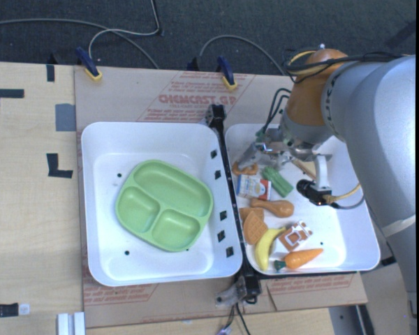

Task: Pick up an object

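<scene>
The right bin [349,208] holds several toy foods. A yellow banana [265,246], an orange carrot [300,258] and a small red-and-white box [293,236] lie near its front. A brown drumstick [272,206] and a tan waffle piece [254,223] sit mid-bin, with a white carton [252,185] and a green stick [277,183] behind them. My gripper [264,152] is low over the bin's back left part, just above the carton and the green stick. The arm's orange band [309,93] rises behind it.
The left bin [98,187] holds a green divided plate [164,204]. A black divider [223,180] runs between the bins. Blue clamps [88,63] and cables lie at the bench's back edge. The grey arm [384,138] covers the right bin's far right side.
</scene>
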